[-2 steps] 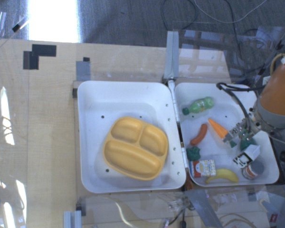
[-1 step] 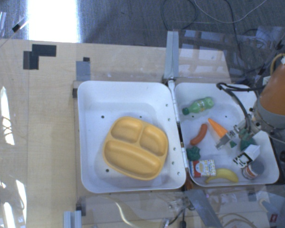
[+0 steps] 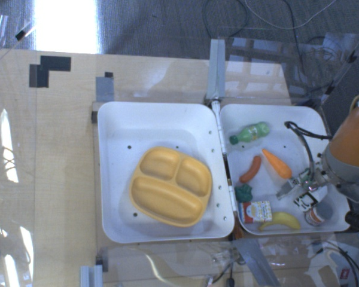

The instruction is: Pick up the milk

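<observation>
The milk (image 3: 258, 210) is a small red and white carton lying near the front edge of the right bin (image 3: 299, 113), just left of a yellow banana (image 3: 281, 221). My gripper (image 3: 298, 191) hangs over the right bin's front right part, up and to the right of the milk and apart from it. I see nothing held in it. The grey arm with its orange band (image 3: 350, 145) comes in from the right edge.
In the right bin lie a green bottle (image 3: 249, 133), an orange carrot (image 3: 276, 164), a red sausage (image 3: 250, 169), a dark green piece (image 3: 244, 192) beside the milk, and a small can (image 3: 314, 216) under the gripper. The left bin (image 3: 116, 124) holds a yellow divided tray (image 3: 170, 186).
</observation>
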Controlling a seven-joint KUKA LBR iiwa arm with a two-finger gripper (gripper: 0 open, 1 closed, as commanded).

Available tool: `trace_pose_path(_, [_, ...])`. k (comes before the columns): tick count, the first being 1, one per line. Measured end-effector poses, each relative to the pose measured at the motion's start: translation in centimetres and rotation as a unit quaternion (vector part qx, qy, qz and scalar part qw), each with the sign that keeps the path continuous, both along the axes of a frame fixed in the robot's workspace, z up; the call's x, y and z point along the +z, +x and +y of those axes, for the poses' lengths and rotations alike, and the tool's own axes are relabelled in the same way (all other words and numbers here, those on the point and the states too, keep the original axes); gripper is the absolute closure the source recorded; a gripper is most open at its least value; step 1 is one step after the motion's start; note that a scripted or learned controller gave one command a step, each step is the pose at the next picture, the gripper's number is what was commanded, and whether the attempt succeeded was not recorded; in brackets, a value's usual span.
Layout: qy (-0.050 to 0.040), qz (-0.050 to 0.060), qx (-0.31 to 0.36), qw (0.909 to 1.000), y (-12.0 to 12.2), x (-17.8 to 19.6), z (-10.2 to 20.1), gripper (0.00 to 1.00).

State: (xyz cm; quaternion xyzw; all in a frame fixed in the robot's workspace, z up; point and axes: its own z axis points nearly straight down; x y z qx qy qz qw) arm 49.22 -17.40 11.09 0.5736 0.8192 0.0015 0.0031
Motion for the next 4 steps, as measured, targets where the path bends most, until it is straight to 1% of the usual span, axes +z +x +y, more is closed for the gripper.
trace_pose_path(1, [0.0004, -0.002, 0.016, 0.9999, -0.1, -2.3, -3.1, 0.00])
trace_pose_path(2, [-0.0005, -0.006, 0.017, 0.9998, 0.2, -1.1, -3.1, 1.00])
trace_pose_path(3, [-0.0009, 0.000, 0.086, 0.9963, 3.8, 9.5, -0.3, 1.00])
trace_pose_path(4, [-0.0009, 0.000, 0.087, 0.9962, 3.8, 9.5, -0.3, 0.00])
